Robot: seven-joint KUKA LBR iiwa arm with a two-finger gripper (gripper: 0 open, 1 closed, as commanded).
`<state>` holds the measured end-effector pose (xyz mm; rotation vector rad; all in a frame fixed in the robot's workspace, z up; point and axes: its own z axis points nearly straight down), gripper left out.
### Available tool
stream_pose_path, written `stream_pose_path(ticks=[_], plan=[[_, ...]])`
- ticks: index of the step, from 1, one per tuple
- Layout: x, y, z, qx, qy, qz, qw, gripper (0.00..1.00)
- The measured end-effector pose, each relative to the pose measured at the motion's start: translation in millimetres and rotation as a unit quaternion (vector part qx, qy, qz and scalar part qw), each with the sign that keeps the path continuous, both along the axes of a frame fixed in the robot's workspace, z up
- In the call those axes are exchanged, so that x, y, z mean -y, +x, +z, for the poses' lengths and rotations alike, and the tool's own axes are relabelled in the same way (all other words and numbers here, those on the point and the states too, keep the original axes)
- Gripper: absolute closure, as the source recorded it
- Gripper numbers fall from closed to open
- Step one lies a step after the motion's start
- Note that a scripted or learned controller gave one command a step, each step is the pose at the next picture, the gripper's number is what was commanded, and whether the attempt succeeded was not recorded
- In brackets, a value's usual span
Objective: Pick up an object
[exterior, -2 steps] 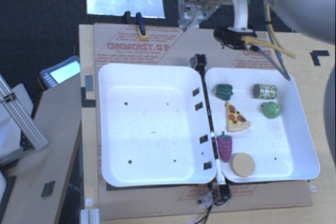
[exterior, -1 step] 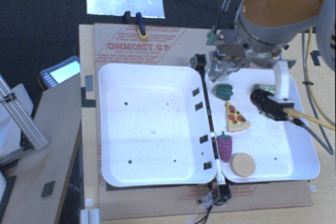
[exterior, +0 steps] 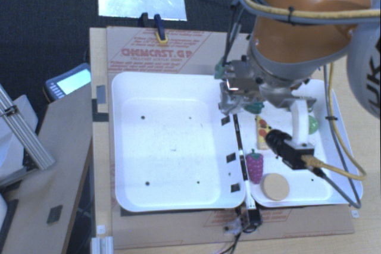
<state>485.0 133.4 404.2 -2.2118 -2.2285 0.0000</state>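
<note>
Nearest the camera, a tan round disc (exterior: 276, 186) lies in the right bin (exterior: 321, 192), with a purple raspberry-like toy (exterior: 255, 166) just left of it. Both sit toward the camera from the end effector (exterior: 238, 98), which hovers at the bin's far-left corner; whether it is released or clenched I cannot tell.

Arm (exterior: 309, 15) cut off by top and right edges; its bulk hides most of the right bin's (exterior: 297, 196) far half. Gripper (exterior: 238, 105) partly under the wrist, fingers too small and cluttered to read. Green thing (exterior: 313, 124) mostly hidden behind the white bracket (exterior: 299, 122). Yellow-red item (exterior: 262, 127) partly covered, kind unclear. Teal piece (exterior: 255, 107) at the wrist, only an edge showing. Phone (exterior: 68, 83) blurred.
</note>
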Motion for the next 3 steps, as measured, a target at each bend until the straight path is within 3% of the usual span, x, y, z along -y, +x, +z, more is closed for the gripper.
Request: stream_pose_path(ticks=[1,2,3], plan=[[-5,2,103,0.007,0.0017,-0.001,1.0000,1.00],[-58,19,133,0.003,0.0013,0.001,1.0000,1.00],[-103,53,130,0.002,0.0002,0.000,1.0000,1.00]])
